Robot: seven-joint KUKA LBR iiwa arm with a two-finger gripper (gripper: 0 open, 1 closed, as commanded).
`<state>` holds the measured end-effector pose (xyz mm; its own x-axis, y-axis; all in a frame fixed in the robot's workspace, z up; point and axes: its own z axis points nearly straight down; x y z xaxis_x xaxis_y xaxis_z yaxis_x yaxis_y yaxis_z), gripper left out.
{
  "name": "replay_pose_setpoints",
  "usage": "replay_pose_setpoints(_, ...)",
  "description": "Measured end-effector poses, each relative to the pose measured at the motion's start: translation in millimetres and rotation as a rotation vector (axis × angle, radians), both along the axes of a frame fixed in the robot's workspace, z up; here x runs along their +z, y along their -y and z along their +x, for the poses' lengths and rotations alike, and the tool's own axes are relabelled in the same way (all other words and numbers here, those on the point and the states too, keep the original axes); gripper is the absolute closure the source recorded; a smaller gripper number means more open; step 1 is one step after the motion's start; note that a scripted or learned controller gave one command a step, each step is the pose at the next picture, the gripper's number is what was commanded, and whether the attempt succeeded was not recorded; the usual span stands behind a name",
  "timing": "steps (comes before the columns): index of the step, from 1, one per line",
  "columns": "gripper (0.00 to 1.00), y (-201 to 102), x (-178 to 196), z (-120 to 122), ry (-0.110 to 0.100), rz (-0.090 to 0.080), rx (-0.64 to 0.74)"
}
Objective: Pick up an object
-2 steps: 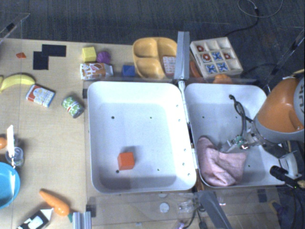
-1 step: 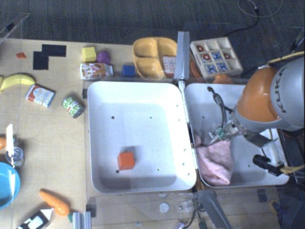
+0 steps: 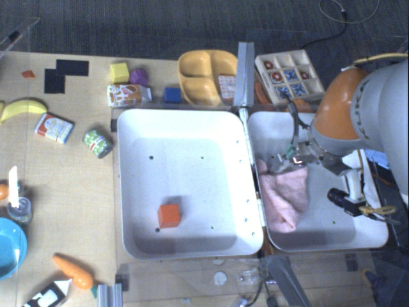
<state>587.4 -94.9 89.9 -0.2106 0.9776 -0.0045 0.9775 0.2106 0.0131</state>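
orange cube flat in left bin; pink cloth crumpled in right.

At the right of the frame, the arm shows rounded grey casing; a glossy orange band sits above the wrist; thin dark cables run alongside.
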Motion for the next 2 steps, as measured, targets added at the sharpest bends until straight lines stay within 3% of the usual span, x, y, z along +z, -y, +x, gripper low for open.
replay_pose_setpoints(1,0.0,-3.4,-1.5,65.1,-0.002,0.002,-0.171)
replay_pose_setpoints(2,0.0,20.2,0.6,-33.8,0.0,0.0,-0.098)
